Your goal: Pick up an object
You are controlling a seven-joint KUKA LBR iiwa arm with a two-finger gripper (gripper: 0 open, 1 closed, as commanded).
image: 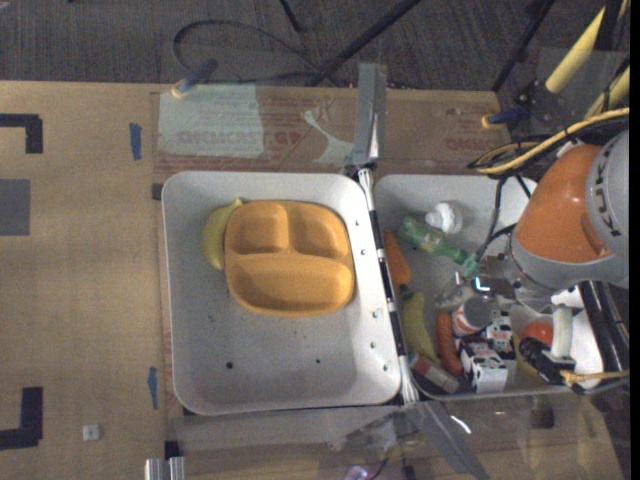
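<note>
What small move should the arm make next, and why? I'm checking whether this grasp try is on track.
Probably a short straight descent. The claw hangs over the right bin, amid a clutter of small items, just above a small red-and-white can and beside the green bottle. Nothing shows between its fingers, so lowering onto the can seems the likeliest step.

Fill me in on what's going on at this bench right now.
A grey arm with an orange band reaches into the right bin from the right, its gripper low among a clutter of small items there: a green bottle, an orange carrot-like piece, a banana. Nothing can be seen held. The left bin contains an orange divided tray lying over a yellow item.
</note>
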